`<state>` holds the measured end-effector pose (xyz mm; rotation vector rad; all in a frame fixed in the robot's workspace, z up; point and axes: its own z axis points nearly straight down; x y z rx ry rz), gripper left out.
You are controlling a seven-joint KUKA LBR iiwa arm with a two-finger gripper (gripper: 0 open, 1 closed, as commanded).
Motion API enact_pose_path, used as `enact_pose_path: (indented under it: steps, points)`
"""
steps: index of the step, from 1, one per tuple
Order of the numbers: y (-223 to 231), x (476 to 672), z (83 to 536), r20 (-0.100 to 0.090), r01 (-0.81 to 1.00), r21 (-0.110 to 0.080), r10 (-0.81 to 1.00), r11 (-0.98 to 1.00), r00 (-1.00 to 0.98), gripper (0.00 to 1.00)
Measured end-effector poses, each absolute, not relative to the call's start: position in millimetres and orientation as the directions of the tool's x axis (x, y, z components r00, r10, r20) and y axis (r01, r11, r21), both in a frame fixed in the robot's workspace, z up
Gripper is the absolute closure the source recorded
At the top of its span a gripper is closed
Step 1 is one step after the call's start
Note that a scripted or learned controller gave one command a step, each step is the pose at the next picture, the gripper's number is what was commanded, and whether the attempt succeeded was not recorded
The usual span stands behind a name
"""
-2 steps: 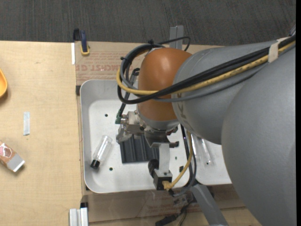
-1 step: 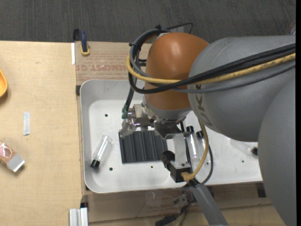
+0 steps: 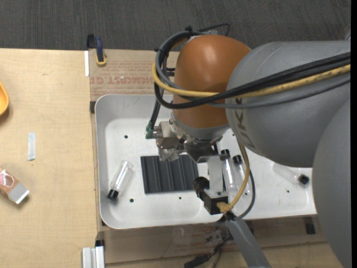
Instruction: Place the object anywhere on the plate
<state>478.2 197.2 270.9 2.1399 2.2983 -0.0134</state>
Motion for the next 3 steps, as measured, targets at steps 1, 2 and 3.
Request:
enact_pose_path:
  steps: [1, 2, 3]
  points:
    - [216.8, 477.1, 230.5, -0.005, 0.999, -0.005, 0.999, -0.04, 0.04, 1.0]
    - [216.7, 477.2, 230.5, -0.005, 0.999, -0.005, 0.999, -0.041, 0.041, 0.0]
    - [155.4, 477.9, 276.5, -0.004, 0.998, -0.003, 0.998, -0.061, 0.061, 0.0]
